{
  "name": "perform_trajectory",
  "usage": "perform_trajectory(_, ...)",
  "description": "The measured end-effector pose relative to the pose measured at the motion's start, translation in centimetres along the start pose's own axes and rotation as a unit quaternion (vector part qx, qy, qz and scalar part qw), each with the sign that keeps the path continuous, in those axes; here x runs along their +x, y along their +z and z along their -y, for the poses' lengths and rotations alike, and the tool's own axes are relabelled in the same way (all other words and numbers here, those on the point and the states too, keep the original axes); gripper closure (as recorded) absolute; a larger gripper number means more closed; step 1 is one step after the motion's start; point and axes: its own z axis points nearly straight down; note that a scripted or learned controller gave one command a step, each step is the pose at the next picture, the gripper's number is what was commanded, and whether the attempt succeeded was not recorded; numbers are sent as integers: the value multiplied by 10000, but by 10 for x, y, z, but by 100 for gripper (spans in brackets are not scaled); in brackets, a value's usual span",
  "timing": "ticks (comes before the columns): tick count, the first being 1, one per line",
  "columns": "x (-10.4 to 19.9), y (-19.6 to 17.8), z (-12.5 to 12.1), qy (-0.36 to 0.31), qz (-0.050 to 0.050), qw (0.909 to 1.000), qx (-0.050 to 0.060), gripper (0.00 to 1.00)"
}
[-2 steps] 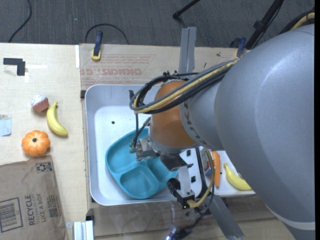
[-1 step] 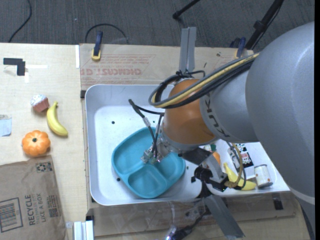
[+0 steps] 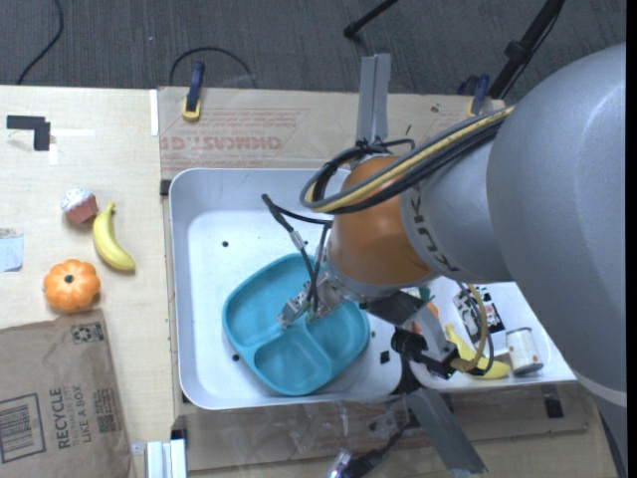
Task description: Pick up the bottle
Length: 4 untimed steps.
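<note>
My gripper (image 3: pixel 303 307) hangs low over the blue divided plate (image 3: pixel 261 325) in the left bin (image 3: pixel 182 267), near the plate's middle ridge. It is small and partly covered by the orange wrist band (image 3: pixel 373 227) and cables, so its state is unclear. In the right bin (image 3: pixel 553 364) a small white cylindrical container (image 3: pixel 524 351), possibly the bottle, lies on its side beside a yellow item (image 3: pixel 468 355). The grey arm hides most of that bin. Nothing shows in the gripper.
On the wooden bench to the left lie a toy banana (image 3: pixel 111 239), a small orange pumpkin (image 3: pixel 72 285) and a cupcake (image 3: pixel 80 207). A cardboard box (image 3: pixel 55 406) sits at the front left. White bin floor shows around the plate.
</note>
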Motion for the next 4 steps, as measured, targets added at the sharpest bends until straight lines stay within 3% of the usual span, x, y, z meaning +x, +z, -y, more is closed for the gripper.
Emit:
perform_trajectory(1, -15, 4, 3, 701, -81, 9975, 96, 0)
perform_trajectory(2, -11, 15, -49, 1737, -53, 9844, 288, 0)
perform_trajectory(3, -14, 6, -48, 1741, -28, 9843, 297, 100)
perform_trajectory(4, -40, -125, -46, 1868, -29, 9819, 314, 100)
